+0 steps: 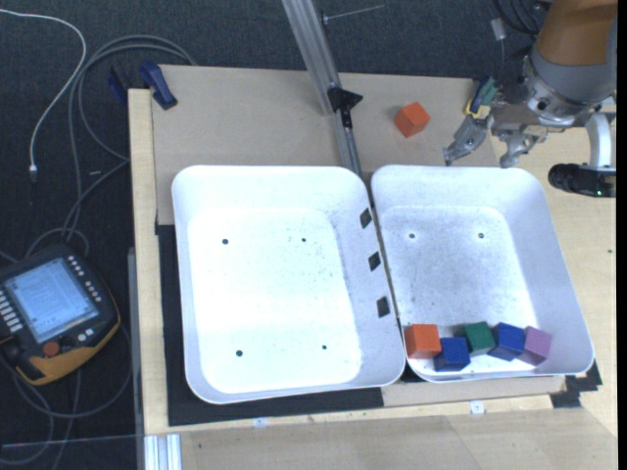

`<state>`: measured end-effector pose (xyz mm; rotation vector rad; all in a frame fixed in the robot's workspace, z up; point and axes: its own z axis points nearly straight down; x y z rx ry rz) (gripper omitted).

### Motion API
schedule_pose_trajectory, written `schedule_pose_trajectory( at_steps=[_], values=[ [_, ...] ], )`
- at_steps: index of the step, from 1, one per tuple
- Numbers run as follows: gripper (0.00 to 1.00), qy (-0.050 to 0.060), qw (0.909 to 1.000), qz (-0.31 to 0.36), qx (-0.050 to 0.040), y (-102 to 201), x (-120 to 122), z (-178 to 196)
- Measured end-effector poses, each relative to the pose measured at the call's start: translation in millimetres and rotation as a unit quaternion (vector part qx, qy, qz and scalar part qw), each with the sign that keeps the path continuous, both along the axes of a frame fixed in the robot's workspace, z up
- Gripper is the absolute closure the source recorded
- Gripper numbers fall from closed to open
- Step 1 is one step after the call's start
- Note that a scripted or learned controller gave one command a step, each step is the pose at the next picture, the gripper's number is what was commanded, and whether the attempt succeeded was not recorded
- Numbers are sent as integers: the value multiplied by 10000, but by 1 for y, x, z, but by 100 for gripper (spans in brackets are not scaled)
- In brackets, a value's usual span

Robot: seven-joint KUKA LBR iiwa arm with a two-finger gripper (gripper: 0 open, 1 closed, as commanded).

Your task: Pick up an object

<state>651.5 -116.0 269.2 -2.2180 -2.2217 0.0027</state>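
Grey robot arm's gripper [487, 148] hangs above the right white bin's [556, 262] far rim, jaws spread wide, holding nothing. Small coloured cubes [478, 342] crowd its near wall; target an outer cube, approaching straight down.

The arm [578, 27] enters from the right edge of the camera view. Its upper visible segment is a rounded orange band. Below the band sits a grey cylindrical wrist section with a lighter metallic flange. Dark cables run along the left side of the arm, and a small green and yellow fitting sits just beside the wrist. The gripper [487, 151] is grey metal, with two narrow fingers [462, 147] tapering toward their tips. A white strut with a black foot stands at the far right.
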Motion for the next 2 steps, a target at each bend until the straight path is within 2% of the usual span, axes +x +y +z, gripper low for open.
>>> schedule_pose_trajectory(
  at_steps=[1, 2],
  values=[
    [0, 4, 10000, -23, -1, -31, -17, 3],
    [0, 5, 10000, -13, -8, -61, 27, -89]
  ],
)
